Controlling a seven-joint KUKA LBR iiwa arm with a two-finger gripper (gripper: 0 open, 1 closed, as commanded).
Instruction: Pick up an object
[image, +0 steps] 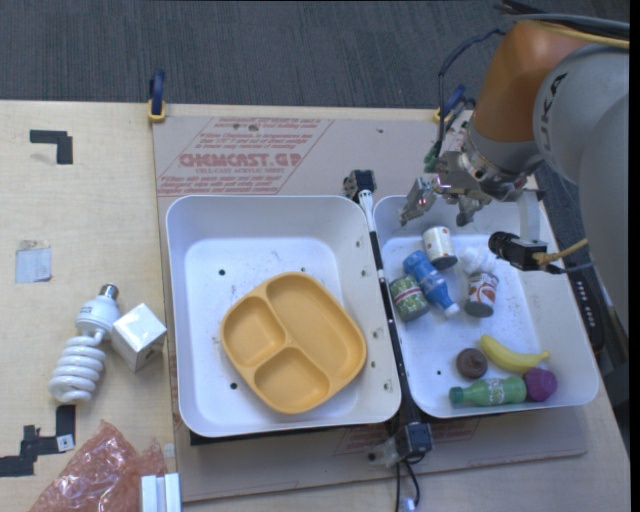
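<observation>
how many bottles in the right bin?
2. The blue bottle lies near the bin's middle-left; the green bottle lies along the near edge, beside the banana. Others may be hidden.

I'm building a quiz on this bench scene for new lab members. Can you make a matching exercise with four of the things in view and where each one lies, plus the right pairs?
Things:
1. yellow divided plate
2. banana
3. spiral light bulb
4. green bottle

Places:
A. on the bench, left of both bins
B. in the left bin
C. along the near edge of the right bin, beside a purple object
D. in the right bin, just above the green bottle

Pairs: 1-B, 2-D, 3-A, 4-C
</observation>
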